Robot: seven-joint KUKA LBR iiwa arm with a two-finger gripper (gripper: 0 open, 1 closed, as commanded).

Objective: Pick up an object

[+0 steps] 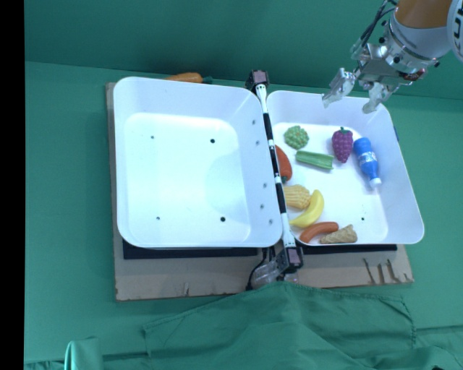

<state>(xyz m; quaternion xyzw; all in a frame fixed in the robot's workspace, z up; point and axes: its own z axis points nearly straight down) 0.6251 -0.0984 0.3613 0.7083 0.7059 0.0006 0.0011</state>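
Several small toy foods in right white bin [405,209]; nearest below gripper [357,88], purple plastic grape cluster [342,143] beside blue plastic bottle [367,160]. Gripper spread open, empty, above far rim. Grapes: likely light, stiff, bumpy; best pinched across middle.

The robot's arm [427,18] shows a broad orange band above a pale grey wrist ring, with thin dark cables running down its left side. Below the ring sits a silvery metal wrist block of angular plates and small fittings. From it branch the two pale grey, metallic prongs of the claw [356,92], each ending in a blunt tip.
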